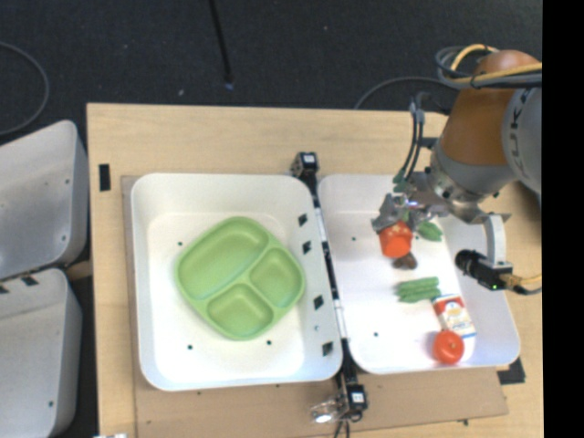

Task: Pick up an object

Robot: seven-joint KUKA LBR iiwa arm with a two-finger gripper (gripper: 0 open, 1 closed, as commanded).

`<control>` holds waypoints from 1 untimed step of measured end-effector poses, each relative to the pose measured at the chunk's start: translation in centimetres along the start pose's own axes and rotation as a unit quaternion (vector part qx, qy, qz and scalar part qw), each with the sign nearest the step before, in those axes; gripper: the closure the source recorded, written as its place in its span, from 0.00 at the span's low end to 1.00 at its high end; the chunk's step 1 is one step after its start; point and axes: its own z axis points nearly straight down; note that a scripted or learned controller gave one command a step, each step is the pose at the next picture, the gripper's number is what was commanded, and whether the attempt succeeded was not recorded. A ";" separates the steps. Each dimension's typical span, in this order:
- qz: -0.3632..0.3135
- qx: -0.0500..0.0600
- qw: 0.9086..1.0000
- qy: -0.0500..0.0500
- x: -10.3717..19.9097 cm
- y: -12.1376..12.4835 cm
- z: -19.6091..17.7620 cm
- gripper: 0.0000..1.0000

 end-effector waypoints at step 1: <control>0.001 0.001 1.000 0.000 0.3 0.8 -4.7 1.00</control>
